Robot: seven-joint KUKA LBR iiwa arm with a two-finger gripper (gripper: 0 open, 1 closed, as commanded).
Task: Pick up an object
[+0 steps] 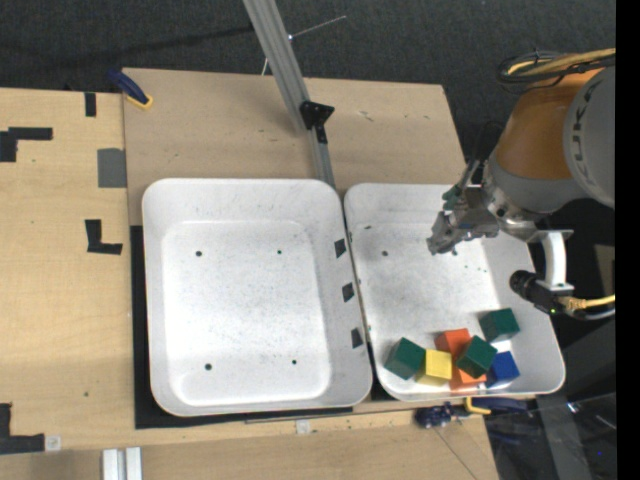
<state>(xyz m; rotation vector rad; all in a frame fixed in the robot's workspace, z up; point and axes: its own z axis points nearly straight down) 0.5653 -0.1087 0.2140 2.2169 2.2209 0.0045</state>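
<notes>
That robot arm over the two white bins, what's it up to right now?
The arm's gripper hangs above the upper part of the right bin, with nothing visible between its fingers. The things it could pick up sit bunched in that bin's near corner: green blocks, a yellow block, an orange block and a blue block. The gripper is well short of that pile, so no pickup has happened yet.

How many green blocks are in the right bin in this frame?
3. One green block lies at the left of the cluster, one in its middle beside the orange block, and one at the upper right. Others may be hidden beneath.
</notes>
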